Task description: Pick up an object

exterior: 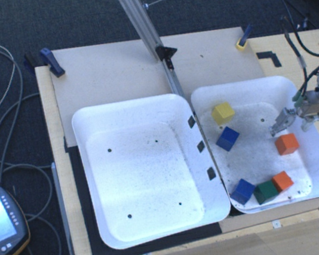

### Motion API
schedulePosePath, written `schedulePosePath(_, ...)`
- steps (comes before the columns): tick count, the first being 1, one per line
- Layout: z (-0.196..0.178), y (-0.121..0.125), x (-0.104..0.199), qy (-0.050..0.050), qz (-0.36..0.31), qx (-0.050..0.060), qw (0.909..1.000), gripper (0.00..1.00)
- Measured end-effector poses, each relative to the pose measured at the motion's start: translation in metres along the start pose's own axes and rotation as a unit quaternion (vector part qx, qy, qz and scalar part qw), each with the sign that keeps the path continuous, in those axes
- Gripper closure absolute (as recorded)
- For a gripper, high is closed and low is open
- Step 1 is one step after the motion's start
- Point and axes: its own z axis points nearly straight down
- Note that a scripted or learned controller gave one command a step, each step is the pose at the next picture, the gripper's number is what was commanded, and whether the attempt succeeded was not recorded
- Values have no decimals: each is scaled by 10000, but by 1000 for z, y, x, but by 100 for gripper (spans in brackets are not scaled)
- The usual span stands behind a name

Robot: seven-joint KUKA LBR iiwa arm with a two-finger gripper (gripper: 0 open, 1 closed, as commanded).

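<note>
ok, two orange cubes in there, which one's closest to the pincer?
The lone orange cube just below the pincer. The other orange cube sits farther down by the green cube.

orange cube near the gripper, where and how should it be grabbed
Grip the lone orange cube across two opposite flat sides, coming straight down from above. It sits apart from the other blocks in the right bin, just below the gripper, leaving finger room around it.

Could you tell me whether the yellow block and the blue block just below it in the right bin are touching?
Apart. The camera view shows a strip of white bin floor between the yellow block and the blue block below it.
</note>
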Motion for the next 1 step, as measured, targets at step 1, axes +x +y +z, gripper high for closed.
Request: schedulePosePath(1,84,0,-25,-14,-10,-25,10000,0)
